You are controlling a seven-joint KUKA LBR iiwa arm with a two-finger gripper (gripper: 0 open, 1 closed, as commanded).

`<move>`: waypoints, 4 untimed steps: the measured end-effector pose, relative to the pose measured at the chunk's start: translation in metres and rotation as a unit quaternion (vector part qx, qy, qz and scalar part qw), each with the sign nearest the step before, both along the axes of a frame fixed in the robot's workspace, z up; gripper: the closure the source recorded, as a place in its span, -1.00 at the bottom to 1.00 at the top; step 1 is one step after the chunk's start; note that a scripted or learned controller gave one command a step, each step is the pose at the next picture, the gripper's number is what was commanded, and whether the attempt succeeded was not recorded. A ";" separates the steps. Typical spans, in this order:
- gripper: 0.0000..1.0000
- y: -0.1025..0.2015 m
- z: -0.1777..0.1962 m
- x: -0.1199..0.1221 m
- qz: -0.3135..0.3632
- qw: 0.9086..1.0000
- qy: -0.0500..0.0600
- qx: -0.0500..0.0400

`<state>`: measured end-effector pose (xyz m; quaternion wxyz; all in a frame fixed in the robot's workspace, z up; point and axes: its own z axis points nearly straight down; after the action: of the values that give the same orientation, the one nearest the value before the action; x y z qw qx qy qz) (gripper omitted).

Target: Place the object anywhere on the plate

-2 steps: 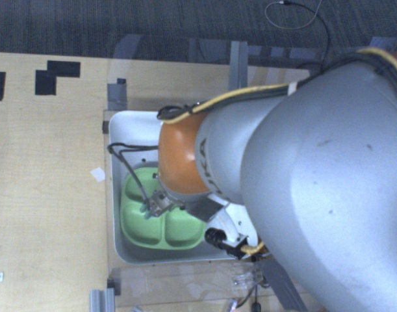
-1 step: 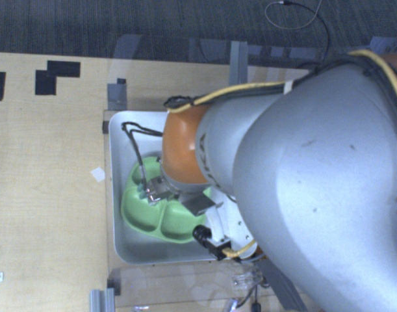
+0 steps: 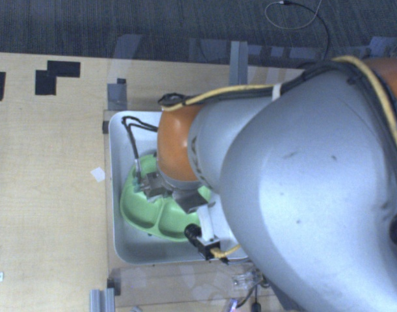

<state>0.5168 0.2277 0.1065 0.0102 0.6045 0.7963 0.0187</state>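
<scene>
White bin (image 3: 123, 239), end effector (image 3: 160, 190) over green plate (image 3: 141, 214)

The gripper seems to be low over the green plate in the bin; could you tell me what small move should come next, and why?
Probably a short, straight lift of the arm. The wrist with its orange band sits right over the green plate in the white bin and hides what lies beneath it. The object cannot be seen, so rising a little would show whether it rests on the plate.
</scene>
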 end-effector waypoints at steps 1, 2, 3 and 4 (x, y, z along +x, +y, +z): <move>1.00 -0.070 0.004 -0.021 -0.011 1.000 0.004 0.005; 1.00 -0.005 0.003 -0.031 0.047 0.999 0.021 -0.010; 1.00 -0.013 -0.014 -0.026 -0.143 0.990 0.016 0.002; -1.00 -0.013 -0.013 -0.025 -0.142 0.990 0.014 0.003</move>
<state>0.4917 0.2151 0.0936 0.0002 0.7119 0.7022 0.0111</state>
